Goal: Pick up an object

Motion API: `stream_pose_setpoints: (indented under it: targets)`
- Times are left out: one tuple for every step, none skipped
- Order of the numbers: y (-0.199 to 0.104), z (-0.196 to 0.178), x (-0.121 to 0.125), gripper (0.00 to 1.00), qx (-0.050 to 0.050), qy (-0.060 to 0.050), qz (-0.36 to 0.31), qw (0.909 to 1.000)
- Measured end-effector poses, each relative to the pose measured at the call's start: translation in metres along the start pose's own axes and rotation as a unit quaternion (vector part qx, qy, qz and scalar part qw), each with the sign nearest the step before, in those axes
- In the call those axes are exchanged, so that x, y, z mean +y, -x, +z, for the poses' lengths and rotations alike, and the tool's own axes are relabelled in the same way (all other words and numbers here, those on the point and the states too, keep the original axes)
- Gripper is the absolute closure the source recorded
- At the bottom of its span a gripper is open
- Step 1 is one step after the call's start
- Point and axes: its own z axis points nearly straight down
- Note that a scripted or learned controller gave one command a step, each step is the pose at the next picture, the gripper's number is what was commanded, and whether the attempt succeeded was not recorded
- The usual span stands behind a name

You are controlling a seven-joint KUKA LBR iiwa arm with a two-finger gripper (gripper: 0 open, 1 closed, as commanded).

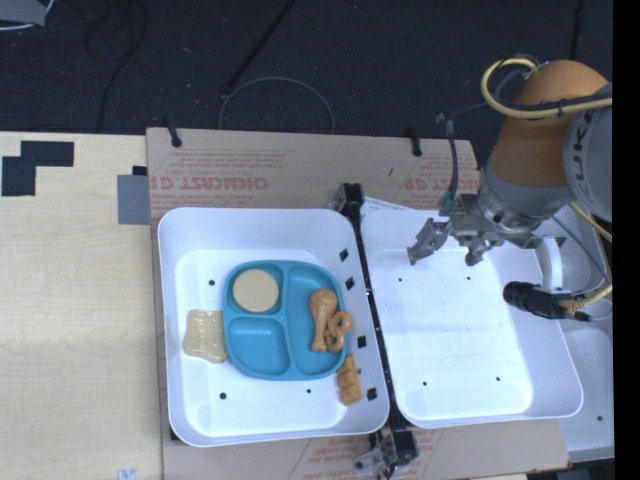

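Pretzel (329, 319) lies in the blue tray (262, 352) — well left of the gripper (451, 247), fingers apart; best cross over, descend straight — close gently.

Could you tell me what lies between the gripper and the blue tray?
In the camera view, bare white bin floor and the black divider between bins separate the gripper from the blue tray.

Bright, even light; sharp, faint shadows.
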Motion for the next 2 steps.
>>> stream_pose_setpoints:
  targets:
    - [0.000,-0.008,0.003,0.00,-0.001,0.007,-0.001,1.0000]
    - [-0.004,0.037,0.007,0.00,-0.001,0.005,-0.001,1.0000]
